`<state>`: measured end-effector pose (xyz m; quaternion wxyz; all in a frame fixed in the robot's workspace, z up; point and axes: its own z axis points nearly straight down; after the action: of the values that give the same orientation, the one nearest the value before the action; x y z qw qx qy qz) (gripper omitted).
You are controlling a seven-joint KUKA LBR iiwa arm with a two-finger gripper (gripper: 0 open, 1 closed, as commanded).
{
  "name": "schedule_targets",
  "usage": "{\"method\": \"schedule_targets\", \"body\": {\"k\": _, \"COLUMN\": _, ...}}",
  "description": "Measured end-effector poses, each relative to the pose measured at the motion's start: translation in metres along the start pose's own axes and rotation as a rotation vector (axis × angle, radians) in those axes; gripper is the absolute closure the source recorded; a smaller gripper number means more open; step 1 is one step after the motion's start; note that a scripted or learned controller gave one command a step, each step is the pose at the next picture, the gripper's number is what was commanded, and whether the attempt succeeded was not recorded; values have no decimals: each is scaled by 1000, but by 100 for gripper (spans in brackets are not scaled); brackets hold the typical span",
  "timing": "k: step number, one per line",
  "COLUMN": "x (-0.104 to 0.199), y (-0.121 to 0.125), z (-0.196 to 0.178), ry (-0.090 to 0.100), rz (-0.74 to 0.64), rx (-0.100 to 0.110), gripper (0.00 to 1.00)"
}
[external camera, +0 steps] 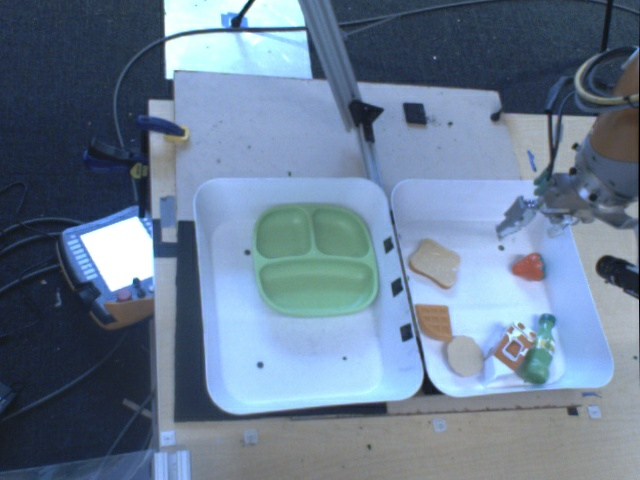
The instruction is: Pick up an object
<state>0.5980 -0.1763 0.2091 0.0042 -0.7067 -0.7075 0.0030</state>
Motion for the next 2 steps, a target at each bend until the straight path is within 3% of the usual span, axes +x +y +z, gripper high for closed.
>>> {"method": "schedule_targets", "body": {"k": 1, "x": 0, "y": 3, "z": -7, "ry": -2, "rz": -3, "rx": -12, "gripper": 0}}
{"method": "schedule_targets", "body": {"k": 2, "x": 0, "y": 12, "z": 38, "ry": -2, "rz": -5, "rx": -10, "gripper": 0}}
